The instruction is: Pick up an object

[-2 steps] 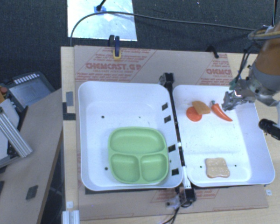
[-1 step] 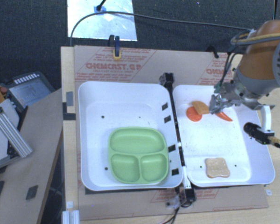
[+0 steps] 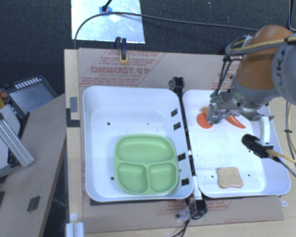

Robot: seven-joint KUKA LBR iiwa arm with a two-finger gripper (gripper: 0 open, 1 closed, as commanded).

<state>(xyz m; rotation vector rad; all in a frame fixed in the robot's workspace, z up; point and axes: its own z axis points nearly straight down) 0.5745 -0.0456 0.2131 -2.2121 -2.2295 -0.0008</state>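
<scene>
One toast slice (image 3: 230, 177), two orange pieces (image 3: 204, 121) beneath the pincer (image 3: 216, 115), its grip state unclear.

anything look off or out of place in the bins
Nothing stands out. The green divided tray lies flat in the left bin. In the right bin, the toast slice lies flat, and the end effector sits over the orange pieces.

An orange carrot-like piece (image 3: 235, 121) lies at twelve o'clock in the right bin (image 3: 276, 181) (partly hidden); a tan toast slice (image 3: 229, 177) rests flat at six o'clock.
</scene>
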